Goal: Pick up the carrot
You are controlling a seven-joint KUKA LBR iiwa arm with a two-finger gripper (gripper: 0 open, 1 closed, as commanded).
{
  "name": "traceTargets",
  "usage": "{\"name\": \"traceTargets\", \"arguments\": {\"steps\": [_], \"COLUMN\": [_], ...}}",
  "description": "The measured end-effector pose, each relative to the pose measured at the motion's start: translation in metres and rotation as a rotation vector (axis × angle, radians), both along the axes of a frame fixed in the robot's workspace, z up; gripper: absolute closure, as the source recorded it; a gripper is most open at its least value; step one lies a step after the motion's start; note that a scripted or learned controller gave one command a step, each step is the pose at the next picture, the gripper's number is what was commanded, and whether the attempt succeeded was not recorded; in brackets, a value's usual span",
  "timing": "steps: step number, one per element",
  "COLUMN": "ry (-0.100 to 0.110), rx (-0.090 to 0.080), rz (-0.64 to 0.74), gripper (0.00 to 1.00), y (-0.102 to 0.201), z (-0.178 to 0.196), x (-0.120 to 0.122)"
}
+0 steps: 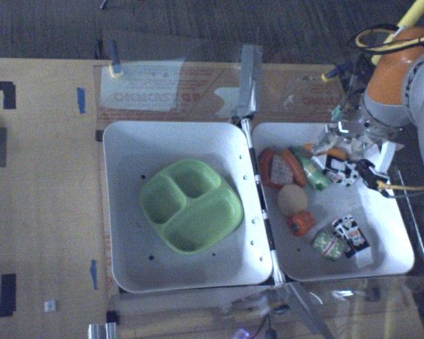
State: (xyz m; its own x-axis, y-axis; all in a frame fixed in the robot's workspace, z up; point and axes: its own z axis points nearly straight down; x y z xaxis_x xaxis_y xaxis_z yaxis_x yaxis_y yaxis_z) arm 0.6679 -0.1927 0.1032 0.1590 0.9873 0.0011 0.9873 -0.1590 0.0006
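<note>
The carrot [325,150] is a small orange piece near the back of the right bin [389,260], lying partly under the gripper. The gripper [343,145] hangs low over the bin's back right part, right above the carrot's right end. The grey arm with its orange band [394,66] reaches in from the right. Much of the carrot is hidden by the gripper body.
A red-orange hot dog [277,167], a green bottle [314,173], a beige egg-like ball [292,199], a red tomato [302,222], two black-and-white cartons [339,169] [353,233] and a green packet [328,245] crowd the right bin. The left bin [127,147] holds a green divided plate [191,205].
</note>
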Motion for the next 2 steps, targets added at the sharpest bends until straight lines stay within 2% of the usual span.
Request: {"name": "traceTargets", "arguments": {"steps": [1,2], "ry": [0.010,0.004], "rx": [0.001,-0.002], "rz": [0.003,-0.487], "gripper": [1.00,1.00], "y": [0.001,-0.002], "z": [0.011,0.119], "x": [-0.001,-0.005]}}
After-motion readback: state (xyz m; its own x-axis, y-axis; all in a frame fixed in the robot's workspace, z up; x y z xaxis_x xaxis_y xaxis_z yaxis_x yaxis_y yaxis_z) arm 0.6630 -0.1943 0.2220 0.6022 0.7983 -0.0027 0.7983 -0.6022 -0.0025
